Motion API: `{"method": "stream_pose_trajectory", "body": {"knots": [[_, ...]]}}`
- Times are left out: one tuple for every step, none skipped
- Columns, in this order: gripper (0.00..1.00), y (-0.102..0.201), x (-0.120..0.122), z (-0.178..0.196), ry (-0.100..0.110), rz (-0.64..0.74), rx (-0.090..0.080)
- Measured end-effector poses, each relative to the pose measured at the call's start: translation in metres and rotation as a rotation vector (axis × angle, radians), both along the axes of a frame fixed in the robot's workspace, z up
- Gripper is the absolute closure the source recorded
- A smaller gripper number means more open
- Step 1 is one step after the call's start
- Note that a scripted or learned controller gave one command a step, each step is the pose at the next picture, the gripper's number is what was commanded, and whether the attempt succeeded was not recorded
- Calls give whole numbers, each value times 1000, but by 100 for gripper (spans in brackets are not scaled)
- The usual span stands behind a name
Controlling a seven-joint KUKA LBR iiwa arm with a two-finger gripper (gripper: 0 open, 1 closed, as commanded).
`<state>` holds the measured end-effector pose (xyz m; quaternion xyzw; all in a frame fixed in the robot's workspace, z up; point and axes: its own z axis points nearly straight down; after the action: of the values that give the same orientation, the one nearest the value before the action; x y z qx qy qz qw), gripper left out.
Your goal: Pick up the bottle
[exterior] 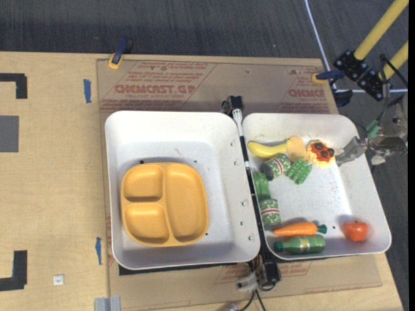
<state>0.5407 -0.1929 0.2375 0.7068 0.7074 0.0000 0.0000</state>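
Two green bottles lie in the right bin (337,186). One bottle (264,197), with a white label, lies lengthwise against the bin's left wall. The other bottle (299,243) lies crosswise by the front rim, just below a carrot (297,229). My gripper (364,145) hovers at the right bin's right rim near the back, well away from both bottles. It is small and partly cut off at the frame's edge, with nothing visibly in it.
The right bin also has a banana (264,149), a yellow fruit (296,147), a red-orange item (321,152), a green can (277,166), a ridged green piece (300,171) and a tomato (355,230). An orange divided plate (165,203) lies in the left bin (130,135).
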Motion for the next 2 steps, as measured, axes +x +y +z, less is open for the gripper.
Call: {"method": "stream_pose_trajectory", "body": {"knots": [[100,0,1,10,-2,2,-1],[100,-26,10,139,-4,546,-4]]}}
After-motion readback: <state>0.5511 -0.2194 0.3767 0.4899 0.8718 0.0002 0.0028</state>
